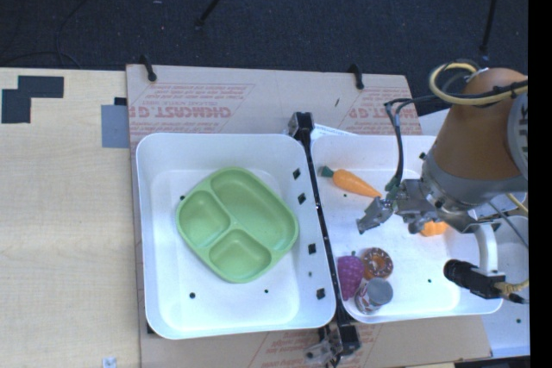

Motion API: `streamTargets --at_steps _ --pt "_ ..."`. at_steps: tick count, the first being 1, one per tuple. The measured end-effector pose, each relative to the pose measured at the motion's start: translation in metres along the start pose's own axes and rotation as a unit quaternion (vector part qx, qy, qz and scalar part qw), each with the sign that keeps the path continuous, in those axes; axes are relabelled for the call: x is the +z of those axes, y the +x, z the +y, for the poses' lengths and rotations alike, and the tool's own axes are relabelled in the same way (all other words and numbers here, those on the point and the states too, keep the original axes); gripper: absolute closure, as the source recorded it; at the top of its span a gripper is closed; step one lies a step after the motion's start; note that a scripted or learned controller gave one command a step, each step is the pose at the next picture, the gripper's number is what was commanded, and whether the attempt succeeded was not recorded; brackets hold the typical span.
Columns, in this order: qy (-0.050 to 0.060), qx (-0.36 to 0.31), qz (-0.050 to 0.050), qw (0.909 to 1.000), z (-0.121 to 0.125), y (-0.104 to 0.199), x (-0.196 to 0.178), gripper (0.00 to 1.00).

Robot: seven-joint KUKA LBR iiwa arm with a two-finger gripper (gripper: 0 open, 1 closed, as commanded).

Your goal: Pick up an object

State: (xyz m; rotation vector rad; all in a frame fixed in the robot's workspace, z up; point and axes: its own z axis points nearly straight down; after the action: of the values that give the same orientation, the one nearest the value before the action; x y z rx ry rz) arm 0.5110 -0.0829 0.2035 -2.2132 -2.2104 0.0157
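My gripper (373, 218) hangs over the middle of the right bin (431, 306), pointing left, and nothing shows held in it. An orange carrot (355, 182) with a green top lies just above and left of it, apart from it. Below the gripper, in the bin's front left corner, a purple bunch of grapes (349, 273), a small brown donut (378, 262) and a round tin can (373, 295) sit close together. A small orange object (434, 228) peeks out from under the wrist; its shape is partly hidden.
The left bin (164, 289) holds a light green divided plate (236, 222). A black divider bar (314, 220) runs between the bins. The arm's grey and orange body (479, 134) covers the right bin's right side.
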Motion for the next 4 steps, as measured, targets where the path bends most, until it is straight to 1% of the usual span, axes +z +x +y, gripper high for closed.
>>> streamTargets --at_steps 1,2,3,4 --pt "-0.006 -0.001 -0.001 1.0000 0.003 0.000 -0.006 0.00" --pt "-0.003 0.000 0.000 1.0000 0.003 -0.005 0.057 0.00" --pt "-0.004 -0.001 0.000 1.0000 0.002 -0.004 0.111 0.00" --pt "-0.005 0.003 0.000 1.0000 0.003 -0.006 0.098 1.00"
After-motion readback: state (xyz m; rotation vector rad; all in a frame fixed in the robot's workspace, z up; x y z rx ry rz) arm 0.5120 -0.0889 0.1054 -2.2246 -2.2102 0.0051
